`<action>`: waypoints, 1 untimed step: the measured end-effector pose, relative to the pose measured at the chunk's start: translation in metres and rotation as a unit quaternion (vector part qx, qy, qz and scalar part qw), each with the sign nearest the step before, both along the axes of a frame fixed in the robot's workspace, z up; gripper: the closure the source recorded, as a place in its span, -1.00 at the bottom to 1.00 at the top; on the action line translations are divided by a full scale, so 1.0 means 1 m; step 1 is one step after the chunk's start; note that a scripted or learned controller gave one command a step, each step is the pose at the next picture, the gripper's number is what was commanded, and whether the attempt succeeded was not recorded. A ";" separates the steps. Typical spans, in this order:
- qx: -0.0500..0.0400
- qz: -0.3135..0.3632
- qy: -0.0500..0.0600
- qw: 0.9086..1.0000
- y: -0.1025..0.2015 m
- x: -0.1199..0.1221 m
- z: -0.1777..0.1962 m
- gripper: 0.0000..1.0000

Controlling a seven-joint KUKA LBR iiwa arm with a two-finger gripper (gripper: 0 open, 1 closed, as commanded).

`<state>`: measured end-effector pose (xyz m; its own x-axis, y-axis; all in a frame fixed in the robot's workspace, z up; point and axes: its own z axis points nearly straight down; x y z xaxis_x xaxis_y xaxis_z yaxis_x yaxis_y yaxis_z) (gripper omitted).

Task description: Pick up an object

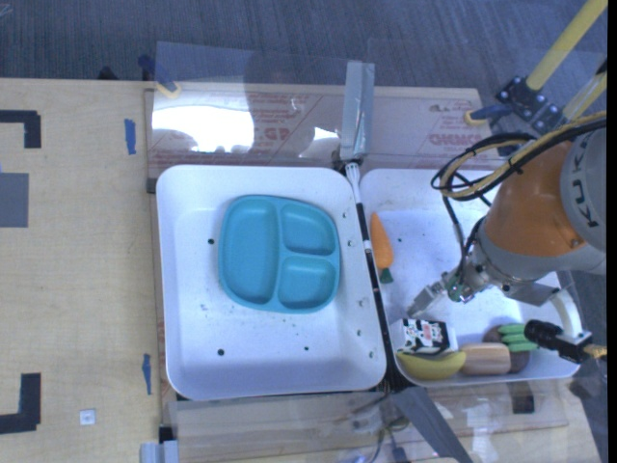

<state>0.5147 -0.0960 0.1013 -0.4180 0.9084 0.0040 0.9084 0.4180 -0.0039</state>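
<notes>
In the right bin [415,210], my gripper [431,298] hangs low over the floor, reaching in from the right under the orange-banded wrist [528,215]. Just below its tip lies a small black-and-white object [426,334]; I cannot tell whether the two touch. An orange carrot [382,243] with a green stub lies along the bin's left wall, to the upper left of the gripper. Along the front wall sit a yellow banana [431,363], a tan block [487,359] and a green piece [522,336]. Nothing visibly sits in the gripper.
The left bin [183,287] holds a blue divided plate [280,254]. A raised divider [366,258] separates the two bins. Cables [482,157] loop above the wrist, and a clear sheet with a grey strip [356,109] stands behind the bins.
</notes>
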 end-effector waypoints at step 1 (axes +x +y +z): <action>-0.001 -0.188 -0.005 0.982 -0.023 0.047 -0.014 -1.00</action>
<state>0.5620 -0.1193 0.0878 -0.0526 0.9986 -0.0005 0.9986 0.0526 0.0051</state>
